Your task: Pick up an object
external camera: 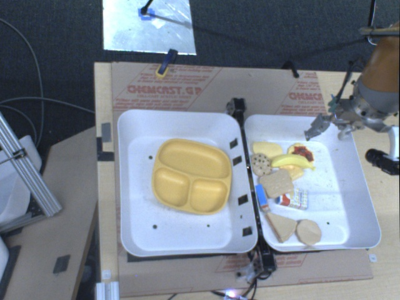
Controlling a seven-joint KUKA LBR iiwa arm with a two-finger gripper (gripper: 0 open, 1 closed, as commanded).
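At the upper left of the frame a shiny silver sheet (149, 16) lies on the dark floor; below it the left white shallow bin (134, 230) holds a yellow plastic three-compartment tray (191, 175), lying flat near the bin's middle. Right of centre, the right white shallow bin (359, 220) carries a cluster of play food along its left side: a round chocolate-chip cookie (260, 164), a pale yellow cheese slice (269, 149), a yellow banana (292, 161) touching a red-and-yellow piece (303, 150), a tan square cracker (276, 184), a blue tube-like item (261, 197), a tan wedge (282, 227) and a round tan disc (309, 232). At the upper right, the grey two-finger gripper (315, 130) hangs over the bin's upper edge, apart from the food; whether it is spread or closed cannot be told.
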